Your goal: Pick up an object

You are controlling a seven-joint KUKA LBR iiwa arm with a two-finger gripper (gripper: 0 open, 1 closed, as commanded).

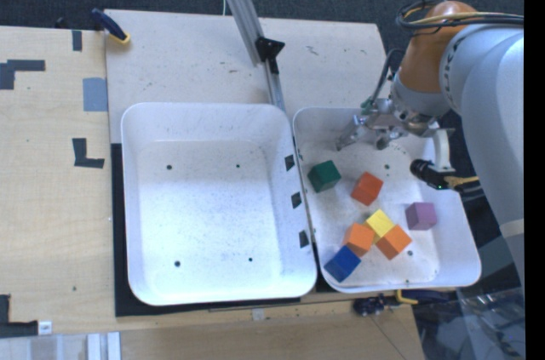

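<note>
Two shallow white bins sat side by side on the bench (pixel 187 65) as we looked down on them. We saw only dark specks in the left bin (pixel 136 180). The right bin (pixel 464 256) held seven blocks. Nearest the shared wall lay a green block (pixel 324 175), and toward the near edge a blue block (pixel 343 263). Beside the blue one we found a tight cluster: an orange block (pixel 360 237), a yellow block (pixel 380 223) and another orange block (pixel 394 242), touching one another. A red-orange block (pixel 367 188) lay apart, between the green block and the cluster. A purple block (pixel 421 215) sat near the bin's right wall. At the far end of that bin we saw the end effector (pixel 375 131) above the floor, with no block between its fingers; we could not tell whether it was spread or clenched.
</note>
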